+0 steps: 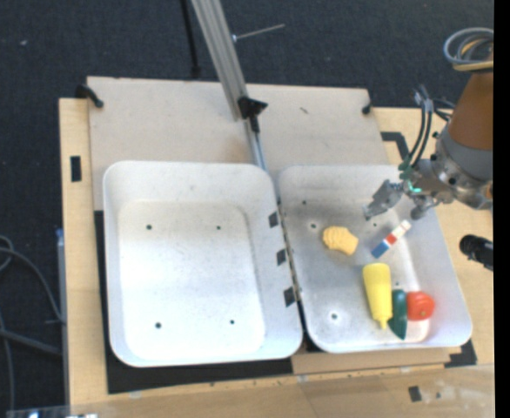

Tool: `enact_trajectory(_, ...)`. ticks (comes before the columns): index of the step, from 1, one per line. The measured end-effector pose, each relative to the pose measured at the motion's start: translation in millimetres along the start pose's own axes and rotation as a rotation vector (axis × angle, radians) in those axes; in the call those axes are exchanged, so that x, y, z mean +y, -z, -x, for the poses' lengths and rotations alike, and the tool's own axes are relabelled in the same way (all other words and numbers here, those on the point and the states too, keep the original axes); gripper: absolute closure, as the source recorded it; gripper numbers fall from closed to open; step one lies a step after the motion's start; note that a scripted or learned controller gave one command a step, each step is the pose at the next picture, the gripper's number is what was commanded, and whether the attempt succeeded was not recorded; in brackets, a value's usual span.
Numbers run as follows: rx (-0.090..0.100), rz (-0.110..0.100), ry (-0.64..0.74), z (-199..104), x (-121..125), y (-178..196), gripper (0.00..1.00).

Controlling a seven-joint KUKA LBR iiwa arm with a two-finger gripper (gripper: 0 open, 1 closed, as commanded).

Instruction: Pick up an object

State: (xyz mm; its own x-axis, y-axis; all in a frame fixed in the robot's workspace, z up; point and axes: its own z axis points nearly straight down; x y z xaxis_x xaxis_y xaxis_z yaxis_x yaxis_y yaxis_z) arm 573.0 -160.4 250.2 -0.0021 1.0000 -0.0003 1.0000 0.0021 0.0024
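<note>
Hovering claw (pixel 392 200) (fingers spread, holding nothing) just above the red-white-blue block (pixel 391 239), right bin (pixel 446 294).

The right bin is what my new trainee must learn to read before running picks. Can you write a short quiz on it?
1. True or false: the yellow bottle lies in the right bin.
2. Which item lies nearest the claw: (a) orange-capped item, (b) red, white and blue piece, (c) yellow bottle?
3. Fill in: the tan lump lies toward the ___ bin from the bottle.

Key: 1 true; 2 b; 3 left.
</note>
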Motion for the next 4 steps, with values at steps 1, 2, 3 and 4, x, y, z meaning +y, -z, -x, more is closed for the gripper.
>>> enact_trajectory(1, -0.001, -0.007, -0.003, 0, 1, -63, 0.0)
enact_trajectory(2, -0.007, 0.012, -0.003, -2, 4, -118, 0.0)
enact_trajectory(3, -0.005, 0.018, -0.003, -2, 7, -115, 0.0)
enact_trajectory(4, -0.004, 0.019, -0.008, -1, 7, -106, 1.0)
